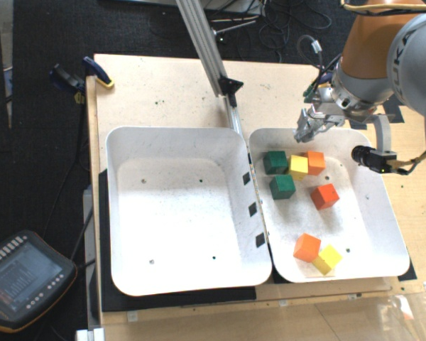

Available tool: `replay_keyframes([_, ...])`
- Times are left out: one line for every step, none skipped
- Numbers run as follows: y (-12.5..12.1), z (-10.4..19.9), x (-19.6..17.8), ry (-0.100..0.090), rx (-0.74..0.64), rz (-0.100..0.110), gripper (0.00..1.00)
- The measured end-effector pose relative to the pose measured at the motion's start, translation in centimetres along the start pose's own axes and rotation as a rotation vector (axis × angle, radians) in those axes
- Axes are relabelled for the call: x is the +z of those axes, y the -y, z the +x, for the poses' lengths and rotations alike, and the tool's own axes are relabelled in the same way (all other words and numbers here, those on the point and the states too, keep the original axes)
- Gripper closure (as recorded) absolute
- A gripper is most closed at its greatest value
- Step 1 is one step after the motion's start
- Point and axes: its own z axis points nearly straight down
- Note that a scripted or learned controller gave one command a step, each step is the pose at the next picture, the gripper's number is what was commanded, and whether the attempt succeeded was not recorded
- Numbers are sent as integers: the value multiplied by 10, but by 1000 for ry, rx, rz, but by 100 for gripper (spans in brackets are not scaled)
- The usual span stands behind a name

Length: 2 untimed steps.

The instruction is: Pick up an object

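- Nearest the viewer, at the lower left, a handheld control pendant (18,279) with a dark screen is seen lying beside the bench.
- Two shallow white bins are set side by side on the bench; nothing but a few small marks is seen on the floor of the left bin (177,212).
- Seven small cubes are held in the right bin (383,226). At its near end an orange cube (307,247) and a yellow cube (327,258) are found touching each other.
- Further in, a red cube (324,195) is placed on its own, with free space on every side.
- Just beyond, one green cube (282,186) lies near the bin's left wall, and a row is formed by a second green cube (275,162), a second yellow cube (299,165) and a second orange cube (316,162), pressed side to side.
- The cubes are judged to be light, rigid and flat-faced, neither fragile nor slippery; two opposite faces should be pinched. The red cube is judged easiest, since both faces are exposed.
- The gripper (307,131) is poised above the far end of the right bin, just beyond the row of three. Whether its fingers are apart or together cannot be told; nothing is seen held.
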Motion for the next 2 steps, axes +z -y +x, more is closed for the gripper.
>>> replay_keyframes([-2, 59, -5, 0, -1, -1, 100])
replay_keyframes([4, 113, -15, 0, -1, -2, 100])
